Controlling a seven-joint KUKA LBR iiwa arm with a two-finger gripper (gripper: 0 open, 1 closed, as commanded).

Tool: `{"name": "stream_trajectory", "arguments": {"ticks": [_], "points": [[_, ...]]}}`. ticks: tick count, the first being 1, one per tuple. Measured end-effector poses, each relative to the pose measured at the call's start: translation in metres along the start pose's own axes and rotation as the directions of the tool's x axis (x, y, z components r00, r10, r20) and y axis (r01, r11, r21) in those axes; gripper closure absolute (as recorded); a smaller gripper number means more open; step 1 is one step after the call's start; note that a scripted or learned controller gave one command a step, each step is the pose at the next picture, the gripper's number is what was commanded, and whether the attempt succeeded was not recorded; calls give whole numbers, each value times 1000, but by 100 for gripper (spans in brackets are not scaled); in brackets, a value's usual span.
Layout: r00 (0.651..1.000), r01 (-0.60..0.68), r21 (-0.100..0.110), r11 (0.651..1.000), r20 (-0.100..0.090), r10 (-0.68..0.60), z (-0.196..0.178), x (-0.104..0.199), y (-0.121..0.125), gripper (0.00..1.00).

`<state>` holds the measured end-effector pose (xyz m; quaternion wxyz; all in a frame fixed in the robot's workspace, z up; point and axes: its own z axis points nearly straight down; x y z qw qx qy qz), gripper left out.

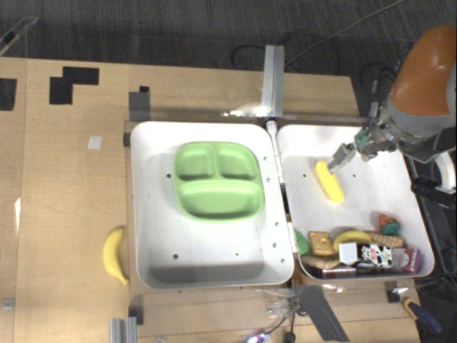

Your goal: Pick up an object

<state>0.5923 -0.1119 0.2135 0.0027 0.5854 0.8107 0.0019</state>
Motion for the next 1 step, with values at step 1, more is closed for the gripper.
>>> {"name": "stream_trajectory", "arguments": {"ticks": [1], "points": [[951,310,0,951,-1,-310,82,-6,10,0]]}}
